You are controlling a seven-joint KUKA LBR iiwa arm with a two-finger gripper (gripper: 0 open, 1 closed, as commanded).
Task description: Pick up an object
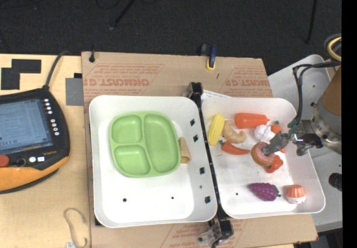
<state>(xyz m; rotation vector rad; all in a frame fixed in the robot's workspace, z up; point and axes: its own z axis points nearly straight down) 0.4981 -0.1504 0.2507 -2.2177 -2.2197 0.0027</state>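
Note:
The right bin (314,206) holds several toy foods. They are a yellow corn cob (216,129), an orange carrot (251,120), a tan lumpy piece (234,134), a red chili (234,149), a small white piece (262,131), a brown ring (257,155), a red pepper (275,165), purple grapes (264,190) and a pink-orange fruit (294,193). My gripper (274,144) reaches in from the right, low over the brown ring and the red pepper. It hides part of both.
The left bin (145,208) holds a green divided plate (144,144) with a small tan cylinder (184,150) at its right side. A black divider (202,152) runs between the bins. A control pendant (28,138) lies on the bench at far left.

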